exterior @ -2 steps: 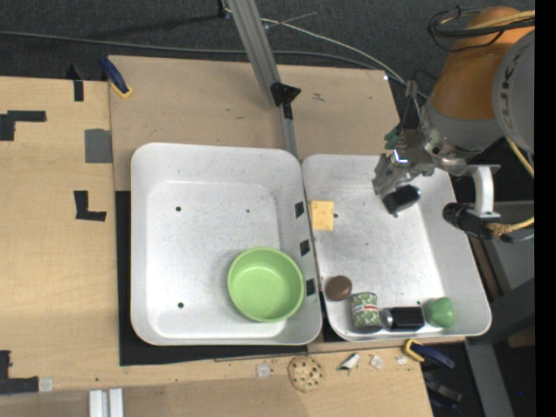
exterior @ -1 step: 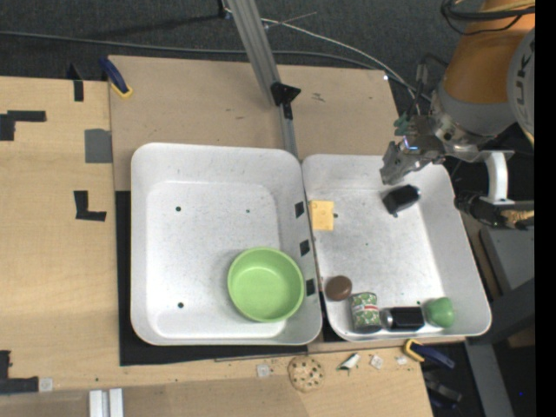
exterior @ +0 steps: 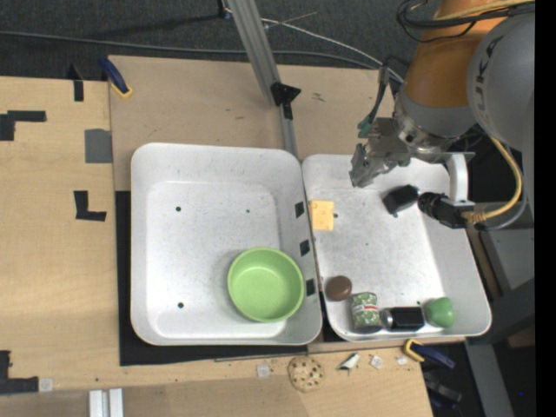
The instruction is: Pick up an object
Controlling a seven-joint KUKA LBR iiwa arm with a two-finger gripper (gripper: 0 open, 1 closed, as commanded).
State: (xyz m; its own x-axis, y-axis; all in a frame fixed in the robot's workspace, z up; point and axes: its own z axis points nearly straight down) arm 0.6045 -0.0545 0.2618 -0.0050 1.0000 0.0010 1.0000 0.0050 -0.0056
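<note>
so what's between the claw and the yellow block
In the camera view, only bare white bin floor lies between the claw and the yellow block.

even, bright overhead light; soft shadows, slightly grainy.

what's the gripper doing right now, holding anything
Grey two-finger gripper: above the far end of the right shallow white bin, nothing seen between its fingers; open or closed cannot be told.

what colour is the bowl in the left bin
Light green, seen in the camera view: the bowl.
</note>
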